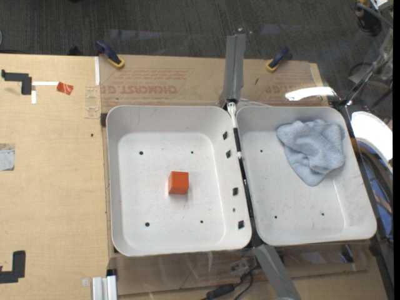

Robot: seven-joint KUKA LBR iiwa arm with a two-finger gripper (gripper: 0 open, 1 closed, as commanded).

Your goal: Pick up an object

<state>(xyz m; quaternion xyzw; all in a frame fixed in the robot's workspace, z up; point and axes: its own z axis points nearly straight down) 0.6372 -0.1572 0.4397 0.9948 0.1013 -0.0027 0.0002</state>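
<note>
items on the bench, as seen from above:

1. left bin [125, 233], shallow, white, with rounded corners. a few small dark holes dot its floor.
2. orange block [179, 183], a small cube and the only loose thing in the left bin. it sits flat on the floor a little below the middle, well apart from every wall, with nothing touching it.
3. right bin [350, 229], a match to the first, set edge to edge with it.
4. grey-blue cloth [314, 147], crumpled in a heap in the upper right part of the right bin, reaching close to the far and right walls.
5. black clips [237, 167], several of them, spaced along the seam where the two bins meet.
6. grey post [235, 67], standing at the far end of that seam.
7. cardboard sheet [162, 83], lying under both bins, with mirrored red print along its far strip.
8. two blue clamps, one at the sheet's far left corner [110, 54] and one towards its far right [277, 59].
9. wooden board [50, 167], to the left of the bins, carrying black brackets and a small red piece [64, 88].
10. dark carpet [175, 11], beyond the bench.
11. gripper: cannot tell how far open it is, nor whether it has hold of anything.
</note>
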